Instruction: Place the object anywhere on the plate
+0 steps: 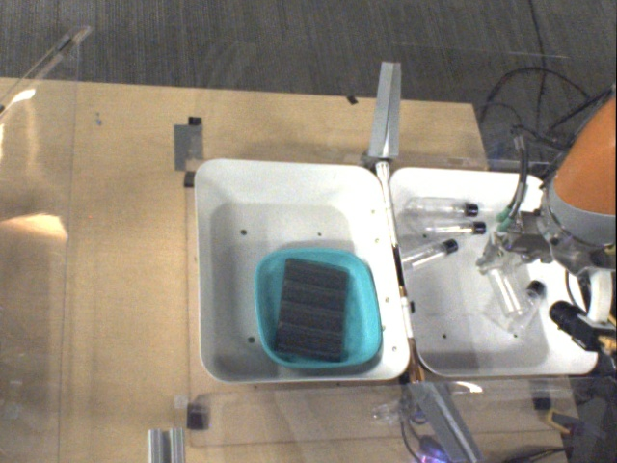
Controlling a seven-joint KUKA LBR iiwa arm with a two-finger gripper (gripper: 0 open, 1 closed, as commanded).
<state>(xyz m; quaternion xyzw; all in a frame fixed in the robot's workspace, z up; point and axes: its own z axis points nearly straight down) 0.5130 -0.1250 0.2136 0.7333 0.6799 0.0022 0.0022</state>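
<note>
**Arm over right bin, pick not yet confirmed**

2 white bins sit side by side. Left bin (222, 258) holds a teal plate (364, 309) toward its 5 o'clock corner; a dark ribbed block (311, 309) already lies on the plate, covering most of its middle.

Right bin (453, 350) holds clear tubes with dark caps. 3 tubes (442, 227) lie stacked near the bin's 10 o'clock corner, close to the divider. 1 more clear tube (508, 300) lies near the bin's centre, slanted, just at 6 o'clock of the gripper.

Gripper (509, 247) hangs over the right bin, at about 1 o'clock of its centre, under the orange wrist. Cannot tell how it is set, or whether it has hold of anything; clutter of cable and clear plastic hides the tip.

Judgement on the step: this looks like the pick stage. The centre tube is the likeliest target, being nearest and apart from the other 3.

To do it well:
- Square the grip across the tube's short axis; a clear round tube will roll if caught along its length.
- Lift straight up, clear of the divider, before moving toward 9 o'clock.
- Aim for the bare teal strip at the plate's 3 o'clock side, or set it on the block; the free rim is narrow.
</note>
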